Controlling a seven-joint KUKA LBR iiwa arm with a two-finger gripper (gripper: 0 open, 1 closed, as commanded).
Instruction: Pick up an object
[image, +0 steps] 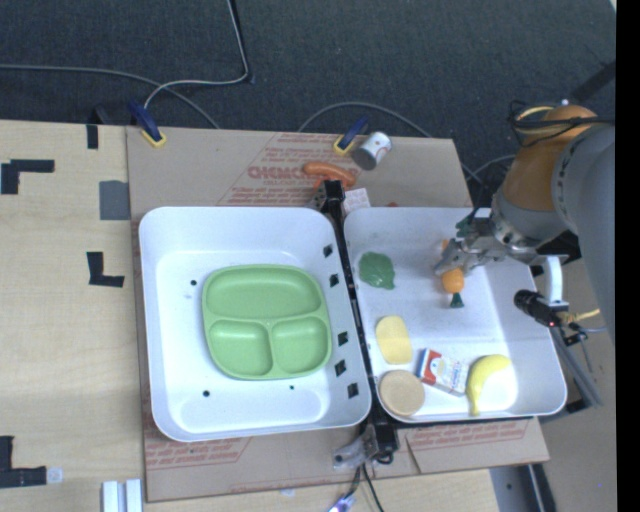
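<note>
Orange, small and round, a toy fruit (454, 281) sits at the tip of the gripper (456, 262) in the upper part of the right bin (520, 395); whether the gripper is closed on it cannot be determined. The same bin holds a green leaf (376, 269), a yellow block (393, 339), a tan disc (402, 393), a red-and-white carton (440, 371) and a lemon (488, 381). The left bin (170, 260) holds 1 green divided plate (267, 321). Red print on the cardboard sheet (210, 170) covering the counter is not legible.

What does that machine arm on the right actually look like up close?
The arm is a thick, rounded grey tube with an orange band near its wrist. It ends in a small metal gripper built from thin grey parts. Dark cables run alongside it.
</note>
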